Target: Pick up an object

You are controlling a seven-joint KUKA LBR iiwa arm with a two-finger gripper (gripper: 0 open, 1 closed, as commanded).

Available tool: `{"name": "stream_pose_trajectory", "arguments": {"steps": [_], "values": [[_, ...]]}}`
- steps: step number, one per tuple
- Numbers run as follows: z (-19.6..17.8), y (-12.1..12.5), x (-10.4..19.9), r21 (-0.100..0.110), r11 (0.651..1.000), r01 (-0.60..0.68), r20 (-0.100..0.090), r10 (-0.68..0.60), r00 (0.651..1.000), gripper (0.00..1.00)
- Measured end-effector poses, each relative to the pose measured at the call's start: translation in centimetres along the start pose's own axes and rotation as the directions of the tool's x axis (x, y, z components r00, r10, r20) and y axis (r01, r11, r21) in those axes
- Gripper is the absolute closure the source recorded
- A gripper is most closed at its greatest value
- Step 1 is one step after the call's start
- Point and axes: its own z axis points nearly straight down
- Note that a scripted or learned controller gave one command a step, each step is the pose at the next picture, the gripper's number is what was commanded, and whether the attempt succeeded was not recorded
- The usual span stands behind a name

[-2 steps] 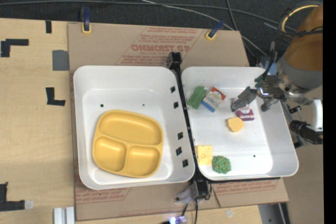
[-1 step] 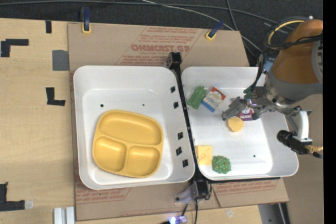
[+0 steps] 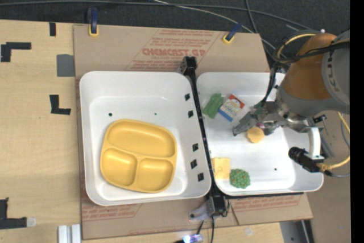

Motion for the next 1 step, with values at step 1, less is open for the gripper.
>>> {"name": "stream_pose_trajectory", "arguments": {"steps": [1], "values": [[-1.28,0.1,0.03,-0.004,1.0,0.001,0.0,-0.001,1.0,1.0]]}}
